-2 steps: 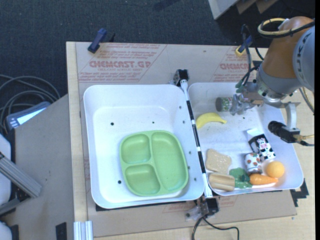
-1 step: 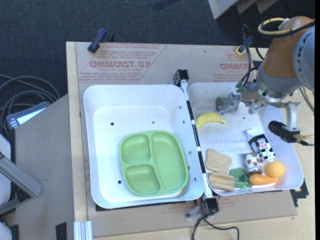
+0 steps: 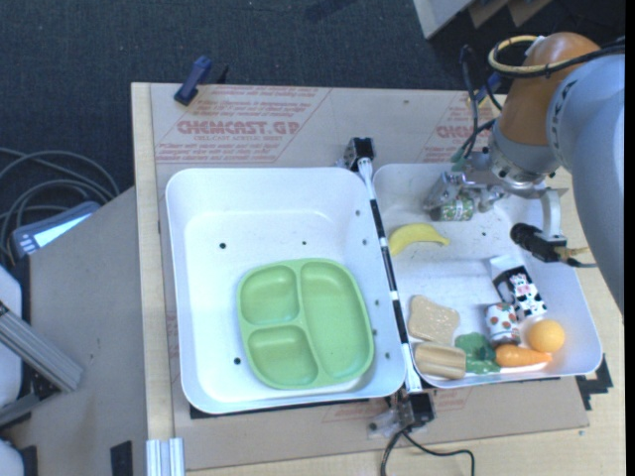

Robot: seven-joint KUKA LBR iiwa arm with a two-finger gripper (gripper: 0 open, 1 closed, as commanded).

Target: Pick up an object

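Camera view: gripper [image 3: 458,198] low at the far end of the right bin [image 3: 585,337], near the back wall. Cannot tell its state; something greenish and mottled sits at its tip, unclear whether held.

Banana [image 3: 417,236] lies just beside it, toward the near side. Toast [image 3: 434,318], bread roll [image 3: 441,361], carrot [image 3: 520,357], orange [image 3: 545,336] and cow toy [image 3: 520,292] crowd the near end. Green divided plate [image 3: 303,321] sits in the left bin [image 3: 198,266].

Risks, as judged: the closeness of the wall could block a clean grip; a shallow hold on a small item may slip on lifting; a drift sideways could nudge the banana.
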